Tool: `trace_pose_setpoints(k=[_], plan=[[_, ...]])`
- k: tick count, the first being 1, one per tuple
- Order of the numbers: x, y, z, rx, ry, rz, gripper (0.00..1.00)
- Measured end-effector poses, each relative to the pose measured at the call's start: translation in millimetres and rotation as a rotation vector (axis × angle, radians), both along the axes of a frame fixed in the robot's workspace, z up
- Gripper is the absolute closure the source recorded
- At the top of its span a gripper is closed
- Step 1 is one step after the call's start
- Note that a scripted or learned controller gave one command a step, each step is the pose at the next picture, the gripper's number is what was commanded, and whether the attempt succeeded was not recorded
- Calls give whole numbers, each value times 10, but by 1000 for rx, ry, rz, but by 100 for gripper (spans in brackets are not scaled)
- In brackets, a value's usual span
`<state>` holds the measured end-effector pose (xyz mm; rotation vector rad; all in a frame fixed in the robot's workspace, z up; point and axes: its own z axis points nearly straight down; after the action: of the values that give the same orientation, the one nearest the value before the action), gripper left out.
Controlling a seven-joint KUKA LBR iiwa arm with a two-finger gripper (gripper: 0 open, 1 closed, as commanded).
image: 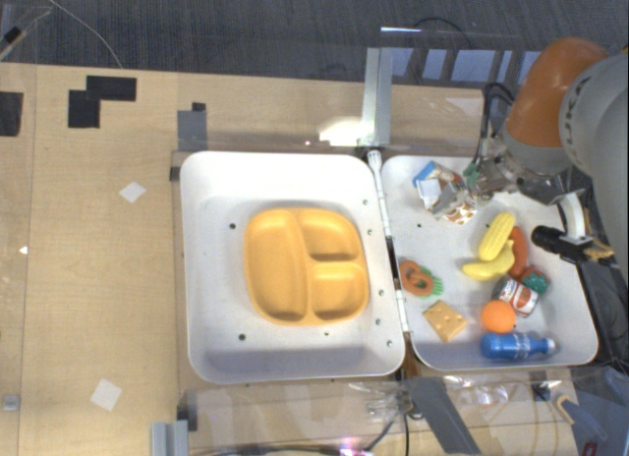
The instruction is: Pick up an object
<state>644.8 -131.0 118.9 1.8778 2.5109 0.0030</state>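
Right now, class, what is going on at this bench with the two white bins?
A grey robot arm with an orange band reaches in from the right, its end effector low over the far end of the right bin, near a crumpled packet. That bin also holds toy corn, a banana, an orange and a blue bottle. The left bin holds a yellow divided tray.

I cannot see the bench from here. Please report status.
Gripper low over right bin, far corner, by crumpled packet. Nothing seen held. Corn cob, banana close by.
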Motion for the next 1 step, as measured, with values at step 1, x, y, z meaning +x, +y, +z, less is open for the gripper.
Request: trace_pose_setpoints(k=[1], plan=[[158,213,-284,1,51,-153,0]])
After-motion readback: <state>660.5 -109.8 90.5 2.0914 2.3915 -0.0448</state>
